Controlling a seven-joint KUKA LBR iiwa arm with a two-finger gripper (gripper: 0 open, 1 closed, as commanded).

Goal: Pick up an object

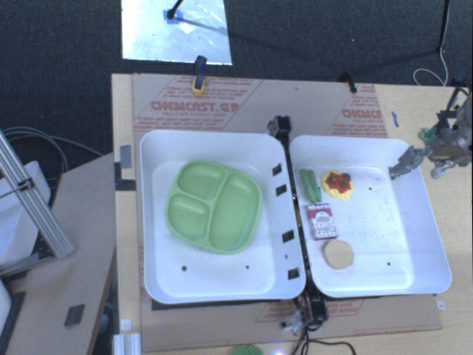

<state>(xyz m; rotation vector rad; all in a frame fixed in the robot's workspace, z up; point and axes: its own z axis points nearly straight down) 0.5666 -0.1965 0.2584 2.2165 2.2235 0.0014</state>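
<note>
Four small things lie in the right bin, all toward its left side: a green pod at the upper left, a yellow and red toy just beside it, a small red and white box below them, and a tan disc lowest. The left bin holds a green divided plate. The gripper sits at the right edge of the frame, over the right bin's upper right rim, well apart from every object. It holds nothing; one grey finger shows clearly, but whether the fingers stand open or shut I cannot tell.

Risks, as I judge them: the pod and the toy lie so close that a descent on one may knock or trap the other. The pod also lies near the bin wall, so a finger may strike the wall. The disc and box look flat, and fingers may slide over them and close on air.
</note>
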